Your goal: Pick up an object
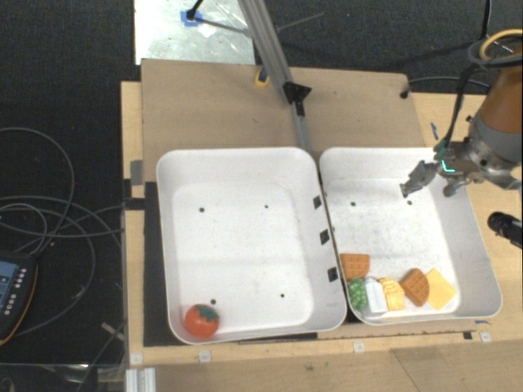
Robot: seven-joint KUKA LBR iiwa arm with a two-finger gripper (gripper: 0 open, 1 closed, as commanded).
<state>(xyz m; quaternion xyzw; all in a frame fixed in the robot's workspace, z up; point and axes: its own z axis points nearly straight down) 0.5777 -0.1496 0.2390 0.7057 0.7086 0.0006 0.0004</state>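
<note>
Two white bins [245,166], one tomato [201,320], two waffles [355,265], one cheese slice [442,289].

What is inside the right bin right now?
In the right bin, toy foods cluster along the near edge: two waffles, a cheese wedge, corn and a green piece. Anything beneath that pile is covered.

One fixed camera looks down aslant from above on both white bins [245,170].
</note>
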